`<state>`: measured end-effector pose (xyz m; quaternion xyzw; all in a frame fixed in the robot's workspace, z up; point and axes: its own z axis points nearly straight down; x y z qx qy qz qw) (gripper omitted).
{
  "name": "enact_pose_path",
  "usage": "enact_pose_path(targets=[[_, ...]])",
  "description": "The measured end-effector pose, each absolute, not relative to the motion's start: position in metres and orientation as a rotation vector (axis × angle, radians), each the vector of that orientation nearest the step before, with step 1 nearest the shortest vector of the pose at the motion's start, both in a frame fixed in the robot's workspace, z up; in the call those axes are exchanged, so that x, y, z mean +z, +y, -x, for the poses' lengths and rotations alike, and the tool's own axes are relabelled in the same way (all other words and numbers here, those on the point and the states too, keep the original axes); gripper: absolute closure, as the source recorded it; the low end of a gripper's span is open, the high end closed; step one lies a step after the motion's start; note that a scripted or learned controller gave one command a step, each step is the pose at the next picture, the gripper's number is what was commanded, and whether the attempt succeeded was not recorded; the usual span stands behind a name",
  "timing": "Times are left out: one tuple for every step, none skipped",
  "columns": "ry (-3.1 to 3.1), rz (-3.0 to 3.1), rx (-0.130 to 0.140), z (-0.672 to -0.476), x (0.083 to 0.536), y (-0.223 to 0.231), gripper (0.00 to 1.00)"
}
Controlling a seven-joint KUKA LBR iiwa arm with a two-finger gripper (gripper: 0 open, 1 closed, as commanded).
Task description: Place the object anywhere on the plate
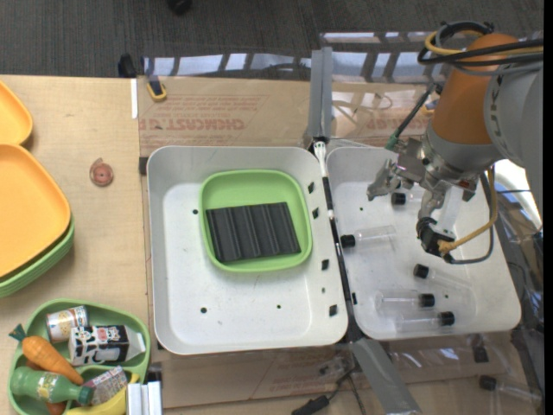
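A green, square-ish plate [298, 193] sits in the upper middle of the left white bin [173, 309]. A dark grey ribbed slab [257, 232] lies flat on the plate and covers most of its middle. My gripper [387, 182] hangs over the upper part of the right bin [492, 314], well to the right of the plate and apart from the slab. Nothing shows in it.
Several clear tubes with black caps [427, 301] lie scattered in the right bin. Orange plates [30, 210] are stacked at the far left. A green bowl of toy food [73, 353] stands at the bottom left. Cardboard [225, 119] lies behind the bins.
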<state>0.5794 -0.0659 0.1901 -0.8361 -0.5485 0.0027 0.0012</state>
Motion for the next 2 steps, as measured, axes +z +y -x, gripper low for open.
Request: enact_pose_path(targets=[[-1.68, 2.652, 0.008, -0.56, 0.19, 0.006, 0.0], [-1.586, 2.71, 0.007, -0.496, 0.19, -0.024, 0.0]])
